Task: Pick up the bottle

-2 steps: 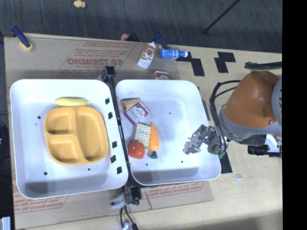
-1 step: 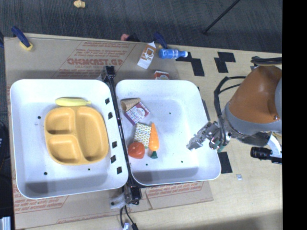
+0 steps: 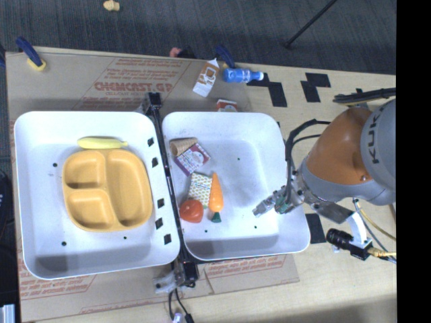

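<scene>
A small blue bottle (image 3: 237, 76) lies on its side on the cardboard behind the right bin (image 3: 269, 130), outside both bins. My gripper (image 3: 268, 206) hangs low over the right bin's floor near its right wall, far in front of the bottle. The grey arm with its orange band (image 3: 340, 157) reaches in from the right, above the bin's rim. I see nothing in the gripper.
The right bin holds a cone-shaped packet (image 3: 188, 155), a checkered packet (image 3: 199, 187), a carrot (image 3: 215, 194) and a tomato (image 3: 191, 210), all left of the gripper. The left bin holds a yellow divided plate (image 3: 108, 188) and a banana (image 3: 102, 142). A small carton (image 3: 206, 78) lies next to the bottle.
</scene>
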Tool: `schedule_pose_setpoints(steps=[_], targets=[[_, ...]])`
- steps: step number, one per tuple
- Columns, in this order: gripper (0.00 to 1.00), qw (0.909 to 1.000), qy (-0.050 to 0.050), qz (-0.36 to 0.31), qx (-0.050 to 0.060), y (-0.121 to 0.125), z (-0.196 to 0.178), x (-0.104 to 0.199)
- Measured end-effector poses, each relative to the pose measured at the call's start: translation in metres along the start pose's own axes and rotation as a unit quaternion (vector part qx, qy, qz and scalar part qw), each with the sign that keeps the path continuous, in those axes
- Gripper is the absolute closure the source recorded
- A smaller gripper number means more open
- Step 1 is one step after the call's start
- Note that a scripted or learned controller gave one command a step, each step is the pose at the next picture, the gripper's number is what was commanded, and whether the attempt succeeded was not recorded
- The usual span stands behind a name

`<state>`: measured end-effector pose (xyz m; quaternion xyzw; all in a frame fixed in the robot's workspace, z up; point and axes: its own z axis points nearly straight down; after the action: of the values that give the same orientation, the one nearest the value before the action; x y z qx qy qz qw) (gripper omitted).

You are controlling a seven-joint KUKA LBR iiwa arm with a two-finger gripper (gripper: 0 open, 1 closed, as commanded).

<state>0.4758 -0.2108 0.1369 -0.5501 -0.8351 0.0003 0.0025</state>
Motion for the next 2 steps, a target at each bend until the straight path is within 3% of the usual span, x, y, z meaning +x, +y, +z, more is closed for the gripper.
schedule_pose_setpoints(steps=[1, 2], targets=[[1.0, 0.9951, 0.0, -0.098, 0.0, 0.001, 0.01, 0.0], [1.0, 0.9954, -0.002, -0.096, -0.001, 0.0, -0.051, -0.001]])
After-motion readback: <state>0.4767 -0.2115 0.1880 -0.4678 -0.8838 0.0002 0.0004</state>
